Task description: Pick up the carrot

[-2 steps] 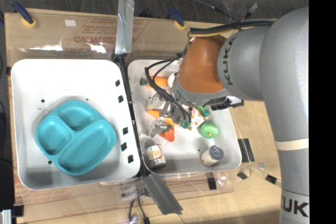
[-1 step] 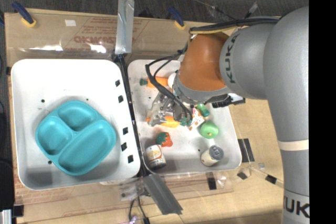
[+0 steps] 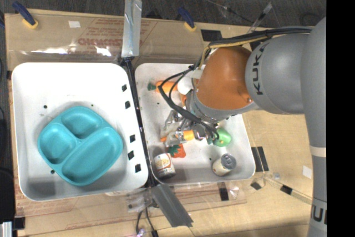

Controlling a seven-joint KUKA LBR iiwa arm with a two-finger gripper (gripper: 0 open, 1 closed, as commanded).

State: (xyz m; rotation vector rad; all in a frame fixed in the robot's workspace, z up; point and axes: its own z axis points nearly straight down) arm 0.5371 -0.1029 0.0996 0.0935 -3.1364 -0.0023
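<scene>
Tool (image 3: pixel 178 133) sits low in the right bin (image 3: pixel 145 119), near that bin's middle, hanging under the orange band (image 3: pixel 222 77) of the grey arm (image 3: pixel 285 72). You cannot tell from this view whether it is apart or together; the metal parts blur into the clutter beneath them.

Carrot (image 3: pixel 164 86): you see an orange piece with a small green tip toward the bin's far left corner, partly covered by a black cable and the wrist. It lies apart from the tool, on the bin floor.

Just beside the tool you have a small orange-and-red item (image 3: pixel 186 136), too small to identify. A green object (image 3: pixel 222 137) lies right of it, touching the arm's shadowed underside. A small can (image 3: pixel 163 164) stands at the bin's near left corner, and a round grey-topped object (image 3: pixel 224 163) near the near right corner.

Left bin (image 3: pixel 33 86) holds a teal divided plate (image 3: pixel 80 144), toward its near edge.
</scene>
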